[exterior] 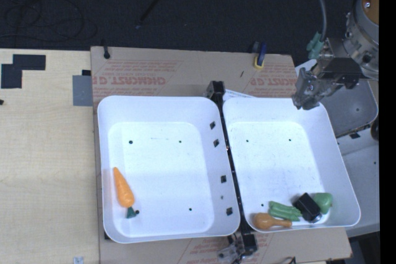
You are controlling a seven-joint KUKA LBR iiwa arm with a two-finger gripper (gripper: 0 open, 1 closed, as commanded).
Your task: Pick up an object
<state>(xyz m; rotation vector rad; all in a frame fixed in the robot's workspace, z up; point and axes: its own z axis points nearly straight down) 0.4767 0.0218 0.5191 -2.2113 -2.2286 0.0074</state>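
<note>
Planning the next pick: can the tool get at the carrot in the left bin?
Probably yes: the carrot lies alone with nothing over it, though the tool hangs by the right bin's far corner.

The gripper [307, 94] hangs over the right bin's [281, 133] two-o'clock corner. A carrot [123, 188] lies at seven o'clock in the left bin [161, 127].

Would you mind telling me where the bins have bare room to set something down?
Left bin: bare except its near-left corner, where the carrot lies. Right bin: bare across the far and middle floor; crowded at the near-right corner with the pear, green pod and black block.
</note>
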